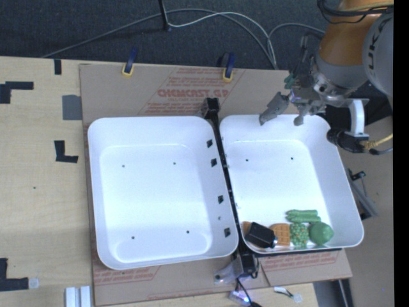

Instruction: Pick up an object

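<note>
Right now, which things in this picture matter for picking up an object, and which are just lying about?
For the job:
gripper, open, above the right bin's far edge
right bin
black object
orange object
green ball
long green object
speckled green object

Lying about:
left bin
two clamps
cables

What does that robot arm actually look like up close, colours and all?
The arm is grey with a rounded orange band above the wrist and dark lettering on its side. Black cables loop over the top. Its gripper is grey metal with two slim fingers; a white and black fitting sits beside it.
</note>
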You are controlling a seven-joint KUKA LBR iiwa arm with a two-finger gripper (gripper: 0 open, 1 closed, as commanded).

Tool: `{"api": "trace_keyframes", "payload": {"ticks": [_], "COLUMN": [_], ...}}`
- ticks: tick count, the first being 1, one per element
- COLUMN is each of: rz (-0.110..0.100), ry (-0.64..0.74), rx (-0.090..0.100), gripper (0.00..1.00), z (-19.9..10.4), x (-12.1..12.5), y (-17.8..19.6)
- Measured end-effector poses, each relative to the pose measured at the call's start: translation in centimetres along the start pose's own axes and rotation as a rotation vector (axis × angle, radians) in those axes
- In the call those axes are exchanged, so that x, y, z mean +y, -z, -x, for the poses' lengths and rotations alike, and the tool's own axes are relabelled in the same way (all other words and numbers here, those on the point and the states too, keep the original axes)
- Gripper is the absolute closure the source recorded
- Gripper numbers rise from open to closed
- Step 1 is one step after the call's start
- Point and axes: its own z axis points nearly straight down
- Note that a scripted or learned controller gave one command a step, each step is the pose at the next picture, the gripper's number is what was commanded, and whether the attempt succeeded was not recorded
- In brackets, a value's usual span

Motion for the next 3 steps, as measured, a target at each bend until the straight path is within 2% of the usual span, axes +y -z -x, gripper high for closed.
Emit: {"api": "trace_keyframes", "payload": {"ticks": [1, 2, 3], "rz": [-0.006, -0.009, -0.002], "ry": [-0.001, -0.002, 0.001], "rx": [0.001, 0.001, 0.000], "gripper": [0.00, 0.00, 0.00], "z": [-1.5, 1.7, 1.5], "x": [-9.3, -6.4, -0.6], "y": [-4.2, -14.4, -17.6]}}
